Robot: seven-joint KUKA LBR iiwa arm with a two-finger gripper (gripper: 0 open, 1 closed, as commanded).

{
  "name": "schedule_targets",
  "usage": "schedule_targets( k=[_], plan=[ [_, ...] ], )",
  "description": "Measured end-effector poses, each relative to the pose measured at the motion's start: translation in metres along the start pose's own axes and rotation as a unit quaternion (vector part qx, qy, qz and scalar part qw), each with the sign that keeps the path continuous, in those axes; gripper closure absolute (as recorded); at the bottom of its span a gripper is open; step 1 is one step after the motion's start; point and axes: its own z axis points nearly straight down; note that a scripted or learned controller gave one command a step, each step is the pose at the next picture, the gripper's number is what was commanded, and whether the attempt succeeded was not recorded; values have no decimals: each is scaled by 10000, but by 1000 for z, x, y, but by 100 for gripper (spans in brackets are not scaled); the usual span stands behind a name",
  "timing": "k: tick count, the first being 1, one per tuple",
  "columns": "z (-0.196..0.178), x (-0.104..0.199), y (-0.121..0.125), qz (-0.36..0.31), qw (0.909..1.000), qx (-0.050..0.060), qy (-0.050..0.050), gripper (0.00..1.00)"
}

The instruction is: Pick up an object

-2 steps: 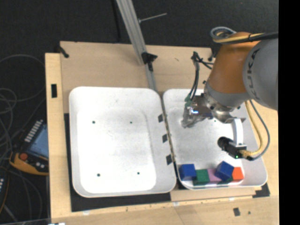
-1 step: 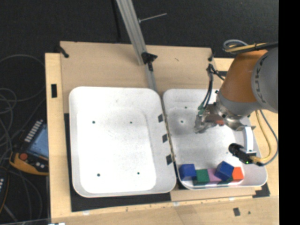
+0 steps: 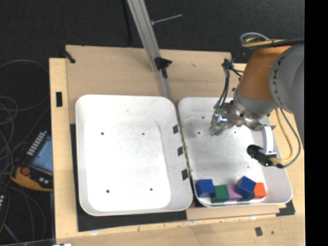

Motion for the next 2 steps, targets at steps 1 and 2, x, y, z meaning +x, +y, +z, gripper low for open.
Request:
schedule_targets(
  k=[1,2],
  plan=[
    [-86,66,34,-31,10000,-42,8,100],
    [-135,-23,23,46,10000,-19,-25,100]
  ],
)
